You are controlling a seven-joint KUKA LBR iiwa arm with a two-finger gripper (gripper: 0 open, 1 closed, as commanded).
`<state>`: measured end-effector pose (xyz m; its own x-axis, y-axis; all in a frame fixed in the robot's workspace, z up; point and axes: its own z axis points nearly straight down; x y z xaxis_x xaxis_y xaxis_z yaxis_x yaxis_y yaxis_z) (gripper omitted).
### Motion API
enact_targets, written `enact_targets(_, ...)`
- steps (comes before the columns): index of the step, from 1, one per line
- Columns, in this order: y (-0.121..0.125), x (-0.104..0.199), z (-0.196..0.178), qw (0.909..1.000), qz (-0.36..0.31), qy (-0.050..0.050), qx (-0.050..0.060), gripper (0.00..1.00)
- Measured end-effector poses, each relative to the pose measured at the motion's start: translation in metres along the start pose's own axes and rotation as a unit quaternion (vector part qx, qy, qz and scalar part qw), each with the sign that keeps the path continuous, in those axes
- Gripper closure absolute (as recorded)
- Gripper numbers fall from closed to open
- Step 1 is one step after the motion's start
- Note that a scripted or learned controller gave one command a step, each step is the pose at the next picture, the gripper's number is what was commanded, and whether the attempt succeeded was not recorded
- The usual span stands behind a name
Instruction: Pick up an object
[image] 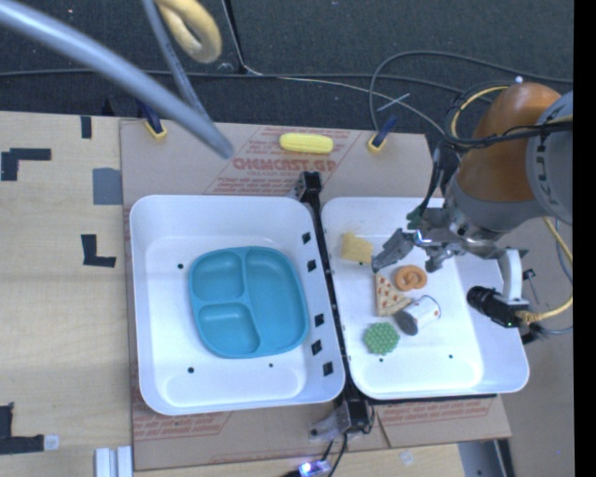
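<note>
Nearest the lens, at the top of the camera view, a blurred grey metal rod (112, 61) slants across the frame with a yellowish loop (191, 26) beside it; below it the bench carries two shallow white bins, the left bin (149, 279) holding a light blue divided plastic tray (247, 300). The right bin (466, 363) serves as the landmark; in its middle lie a small orange ring-shaped toy doughnut (410, 278), a tan waffle-like wedge (389, 296) touching it, a green round knobbly piece (380, 337), a white-and-grey cylinder (417, 315), and a pale yellow block (355, 248) toward its upper-left corner. The two-finger gripper (416, 250) hangs over the bin's upper middle, just above the doughnut, its fingers spread apart with nothing between them; judged from this, the pick is not yet made, and descent, closing and lifting remain. Beyond the bin's far rim a yellow banana-shaped toy (305, 143) rests on brown printed cardboard (261, 168); pale wood bench (56, 307) lies left of both bins; dark cloth (307, 47) and loose cables back the scene.
</note>
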<state>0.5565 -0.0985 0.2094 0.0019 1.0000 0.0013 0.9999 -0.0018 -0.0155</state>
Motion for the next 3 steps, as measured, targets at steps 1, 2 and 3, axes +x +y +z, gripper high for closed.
enact_targets(1, 0.003, 0.000, -0.007, 1.0000, -0.002, -0.001, -0.007, 0.00)
enact_targets(2, -0.004, 0.003, 0.038, 1.0000, -0.001, -0.001, -0.005, 0.00)
enact_targets(3, -0.010, -0.005, 0.093, 1.0000, -0.001, 0.000, -0.004, 0.00)
